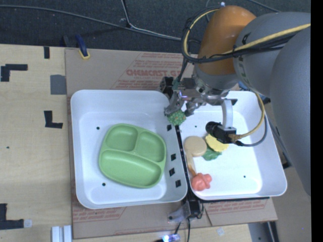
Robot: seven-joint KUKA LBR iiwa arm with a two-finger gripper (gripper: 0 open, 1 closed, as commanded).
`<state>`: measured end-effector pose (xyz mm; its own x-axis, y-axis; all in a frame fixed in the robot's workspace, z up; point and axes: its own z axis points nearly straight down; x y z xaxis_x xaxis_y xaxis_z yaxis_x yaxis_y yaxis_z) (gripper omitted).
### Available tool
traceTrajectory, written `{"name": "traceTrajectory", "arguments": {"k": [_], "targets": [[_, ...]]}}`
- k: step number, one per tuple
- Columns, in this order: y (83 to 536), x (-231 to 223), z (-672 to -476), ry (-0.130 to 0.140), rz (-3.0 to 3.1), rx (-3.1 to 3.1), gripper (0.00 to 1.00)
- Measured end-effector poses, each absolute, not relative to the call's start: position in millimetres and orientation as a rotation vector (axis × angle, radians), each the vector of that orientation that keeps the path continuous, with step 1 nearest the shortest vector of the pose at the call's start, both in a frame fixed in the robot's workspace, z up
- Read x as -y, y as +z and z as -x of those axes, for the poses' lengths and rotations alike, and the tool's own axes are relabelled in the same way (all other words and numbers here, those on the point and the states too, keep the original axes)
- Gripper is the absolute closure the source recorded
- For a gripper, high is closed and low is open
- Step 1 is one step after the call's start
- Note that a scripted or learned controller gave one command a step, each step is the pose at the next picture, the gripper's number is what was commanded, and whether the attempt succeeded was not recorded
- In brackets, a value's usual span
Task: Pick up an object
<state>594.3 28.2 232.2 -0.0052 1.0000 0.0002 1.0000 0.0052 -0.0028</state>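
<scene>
My gripper [176, 110] hangs over the divider between the two bins, near their far end. It is shut on a small knobbly green piece [177, 118], which sits just below the fingertips and above the bin rim. In the right bin [252, 185] lie a round tan piece [195, 146], a yellow piece [218, 145] on a dark green one [211, 156], a salmon-red piece [201, 181] and a thin orange stick [191, 166].
A light green divided plate [132, 155] takes up most of the left bin [86, 135]. The arm's grey body and orange band reach in from the right over the right bin's far side. Cardboard surrounds both bins.
</scene>
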Motion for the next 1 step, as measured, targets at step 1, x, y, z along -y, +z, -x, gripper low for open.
{"name": "traceTrajectory", "arguments": {"k": [1], "targets": [[220.8,-79.8,-585.7,0.003,2.212,2.226,1.0]]}}
